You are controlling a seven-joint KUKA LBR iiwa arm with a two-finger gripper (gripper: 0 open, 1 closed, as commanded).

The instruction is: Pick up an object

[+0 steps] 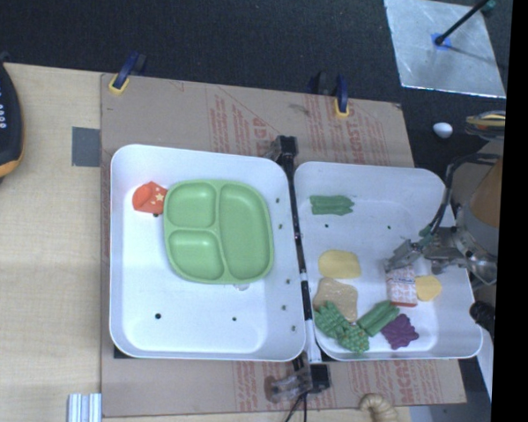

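You are seeing the gripper (409, 254) hovering apart and gripping nothing over the right white bin (376, 181), just above the small red-and-white packet (402, 288), so the pick is not yet made, while the tan wooden surface (40, 265) is carrying both bins.
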